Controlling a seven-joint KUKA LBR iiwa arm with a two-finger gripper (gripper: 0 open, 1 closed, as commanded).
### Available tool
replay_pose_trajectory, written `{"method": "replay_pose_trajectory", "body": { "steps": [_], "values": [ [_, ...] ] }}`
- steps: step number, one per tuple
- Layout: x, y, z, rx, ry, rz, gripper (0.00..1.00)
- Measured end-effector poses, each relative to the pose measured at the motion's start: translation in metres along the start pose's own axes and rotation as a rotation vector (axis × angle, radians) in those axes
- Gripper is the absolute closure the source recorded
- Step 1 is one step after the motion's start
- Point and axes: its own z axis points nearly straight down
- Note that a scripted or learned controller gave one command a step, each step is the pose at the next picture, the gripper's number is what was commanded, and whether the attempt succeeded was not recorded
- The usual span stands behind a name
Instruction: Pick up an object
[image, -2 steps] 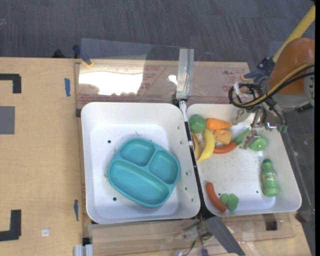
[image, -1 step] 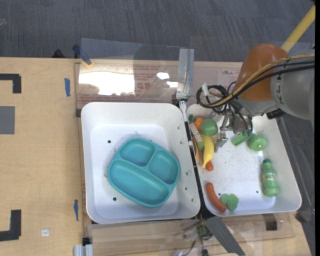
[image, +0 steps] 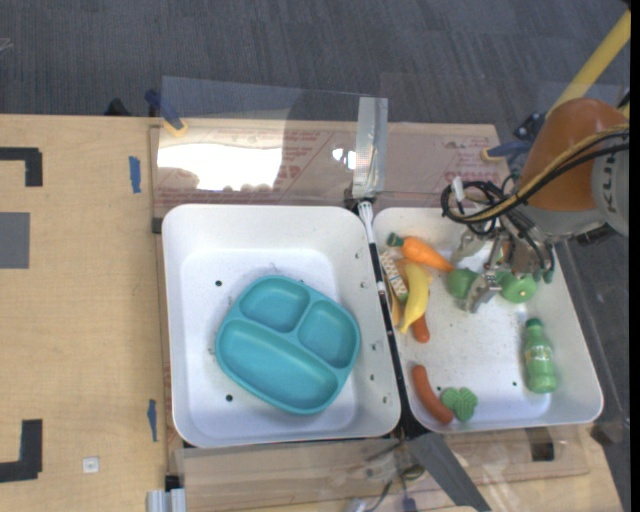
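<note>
My gripper (image: 487, 287) hangs low over the back of the right bin (image: 583, 378), under the grey wrist with its orange band. It sits between two small green round pieces, one to its left (image: 461, 284) and one to its right (image: 520, 290), both close to it. An orange carrot (image: 425, 254) lies just left of them. A yellow banana (image: 415, 297) and a short red sausage (image: 420, 328) lie near the bin's left wall. A green bottle (image: 539, 356) lies to the right. Nothing shows as lifted.
A longer red sausage (image: 431, 395) and a green broccoli piece (image: 461, 403) lie at the right bin's front. A teal divided plate (image: 290, 342) sits in the left bin (image: 182, 300). Black cables loop above the gripper. A clear panel stands behind the bins.
</note>
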Motion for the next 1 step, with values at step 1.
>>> {"method": "replay_pose_trajectory", "body": {
  "steps": [1],
  "values": [
    [0.0102,0.0611,-0.0009,-0.004,-0.002,0.12,0.0]
  ]
}}
